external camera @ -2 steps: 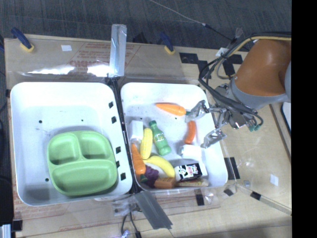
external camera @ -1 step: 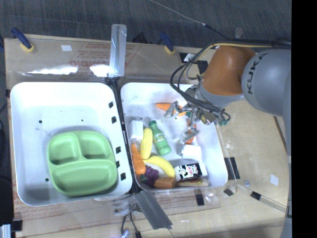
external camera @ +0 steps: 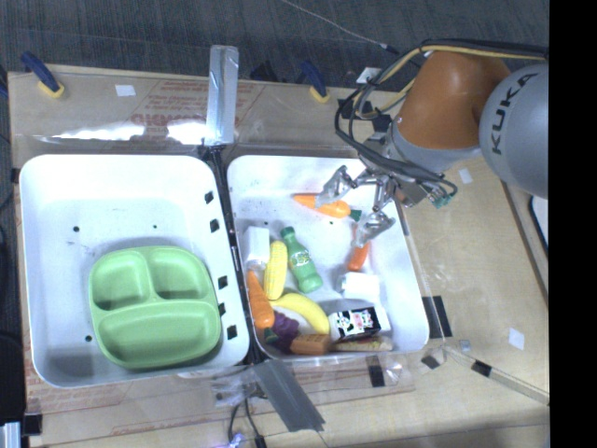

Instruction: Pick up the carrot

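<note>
In the right bin (external camera: 410,278), an orange carrot (external camera: 320,204) lies near the far wall with its pointed end to the left. My gripper (external camera: 357,203) hangs just right of it, low over the bin. Its fingers (external camera: 337,184) are spread apart, and the left one stands right by the carrot's thick end. Nothing sits between the fingers. A second small orange piece (external camera: 357,255) lies just in front of the right finger. Another orange carrot-like piece (external camera: 259,302) rests along the bin's left wall.
The right bin also holds a green bottle (external camera: 300,260), a corn cob (external camera: 276,268), a banana (external camera: 304,309), a milk carton (external camera: 359,322), a white block (external camera: 364,287) and a purple item (external camera: 285,325). A green divided plate (external camera: 154,306) sits in the left bin (external camera: 56,194).
</note>
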Motion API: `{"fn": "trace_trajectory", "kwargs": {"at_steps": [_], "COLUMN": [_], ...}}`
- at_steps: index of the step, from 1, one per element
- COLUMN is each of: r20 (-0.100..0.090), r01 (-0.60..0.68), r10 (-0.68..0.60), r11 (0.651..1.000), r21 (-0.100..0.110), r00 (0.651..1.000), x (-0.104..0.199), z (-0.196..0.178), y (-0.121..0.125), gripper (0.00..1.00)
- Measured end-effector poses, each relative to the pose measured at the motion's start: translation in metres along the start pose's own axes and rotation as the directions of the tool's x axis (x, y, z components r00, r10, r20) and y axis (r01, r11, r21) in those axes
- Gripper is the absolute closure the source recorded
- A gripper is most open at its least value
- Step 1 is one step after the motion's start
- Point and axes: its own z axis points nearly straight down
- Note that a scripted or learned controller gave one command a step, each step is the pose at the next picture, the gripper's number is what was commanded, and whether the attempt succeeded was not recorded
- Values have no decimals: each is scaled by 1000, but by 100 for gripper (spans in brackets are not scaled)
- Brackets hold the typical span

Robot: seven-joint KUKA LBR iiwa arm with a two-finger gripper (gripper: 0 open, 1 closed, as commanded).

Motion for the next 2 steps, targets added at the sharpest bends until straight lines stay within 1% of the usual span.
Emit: {"fn": "trace_trajectory", "kwargs": {"at_steps": [1, 2], "r20": [-4, 3], "r01": [-43, -39], "r10": [43, 39], "r11": [999, 999], "r21": [-4, 2], "r00": [999, 999], "x": [-9, -12], "z": [82, 67], "y": [-9, -10], "gripper": [0, 100]}}
